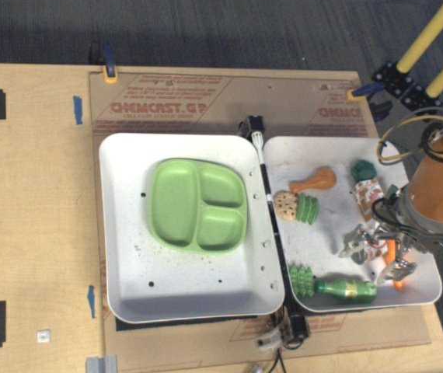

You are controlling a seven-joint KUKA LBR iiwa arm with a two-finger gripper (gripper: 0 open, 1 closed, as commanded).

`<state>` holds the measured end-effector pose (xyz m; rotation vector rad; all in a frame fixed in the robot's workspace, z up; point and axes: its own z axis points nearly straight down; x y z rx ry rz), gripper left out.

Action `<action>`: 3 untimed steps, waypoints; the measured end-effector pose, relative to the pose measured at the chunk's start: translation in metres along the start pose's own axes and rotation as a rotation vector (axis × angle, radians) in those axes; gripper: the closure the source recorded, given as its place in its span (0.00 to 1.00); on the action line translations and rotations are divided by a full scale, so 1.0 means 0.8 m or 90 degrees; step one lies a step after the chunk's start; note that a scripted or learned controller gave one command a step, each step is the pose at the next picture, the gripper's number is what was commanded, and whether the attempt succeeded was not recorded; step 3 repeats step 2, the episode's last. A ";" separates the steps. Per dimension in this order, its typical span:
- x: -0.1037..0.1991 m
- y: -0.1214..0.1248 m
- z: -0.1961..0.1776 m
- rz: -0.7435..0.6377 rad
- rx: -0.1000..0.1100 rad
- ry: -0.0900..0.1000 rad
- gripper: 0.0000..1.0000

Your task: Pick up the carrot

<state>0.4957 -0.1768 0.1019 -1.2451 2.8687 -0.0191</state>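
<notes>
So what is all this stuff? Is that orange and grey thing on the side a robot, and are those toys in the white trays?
Yes, that is a robot arm, grey with an orange band. It reaches in from the right, and a computer program moves it. The picture comes from one camera fixed above the bench, looking down at a slant.

At the arm's end is its gripper, which has two fingers for pinching things. It is low in the right bin, close to something small and orange that may be the carrot it should pick up. I cannot tell if it holds anything.

The left bin has a green divided plate. The right bin has toy food: a chicken drumstick, a green bottle and other small pieces.
</notes>
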 end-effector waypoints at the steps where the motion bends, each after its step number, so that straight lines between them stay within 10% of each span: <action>1: 0.031 -0.013 0.015 -0.053 -0.008 -0.002 0.00; 3: 0.033 -0.013 0.015 0.070 -0.008 0.001 0.00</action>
